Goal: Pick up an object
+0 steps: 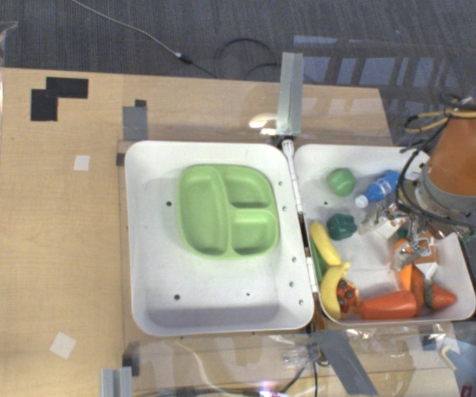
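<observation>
My gripper (402, 231) hangs low over the right bin (467, 308), under the orange wrist band, among the toys. Just to its left lie a blue bottle (379, 188) and a dark green toy (341, 225). A light green ball (341, 180) sits further back. Two bananas (324, 245) lie along the bin's left wall. At the front are a red pepper (389, 305), an orange carrot (406, 277) and a small red fruit (441, 297). The arm hides part of the bin's right side.
The left bin (151, 304) holds a light green divided plate (226, 209). A metal post (290, 93) stands behind the seam between the bins. Cables run across the floor behind the bench.
</observation>
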Robot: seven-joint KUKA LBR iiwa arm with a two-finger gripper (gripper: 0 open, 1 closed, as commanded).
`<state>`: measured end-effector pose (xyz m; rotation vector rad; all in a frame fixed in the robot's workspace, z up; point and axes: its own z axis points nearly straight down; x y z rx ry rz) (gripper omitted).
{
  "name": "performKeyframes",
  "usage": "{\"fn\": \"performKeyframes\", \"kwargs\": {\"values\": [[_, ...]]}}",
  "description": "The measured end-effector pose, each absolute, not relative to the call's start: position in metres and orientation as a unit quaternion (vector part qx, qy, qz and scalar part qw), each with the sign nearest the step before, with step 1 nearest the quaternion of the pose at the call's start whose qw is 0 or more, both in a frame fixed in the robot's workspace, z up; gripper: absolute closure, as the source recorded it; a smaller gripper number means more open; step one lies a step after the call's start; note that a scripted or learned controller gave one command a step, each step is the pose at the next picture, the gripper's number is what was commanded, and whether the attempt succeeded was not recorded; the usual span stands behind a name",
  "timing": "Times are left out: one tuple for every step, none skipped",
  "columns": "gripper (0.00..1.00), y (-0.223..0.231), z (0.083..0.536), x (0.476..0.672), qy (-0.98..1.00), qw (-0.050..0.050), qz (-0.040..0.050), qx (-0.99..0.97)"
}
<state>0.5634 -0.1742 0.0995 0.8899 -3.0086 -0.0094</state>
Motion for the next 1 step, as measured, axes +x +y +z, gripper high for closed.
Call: {"fn": "performKeyframes", "kwargs": {"values": [[0.00,-0.1576,0.0887,0.6195,-0.978,-0.006,0.0015,0.206]]}}
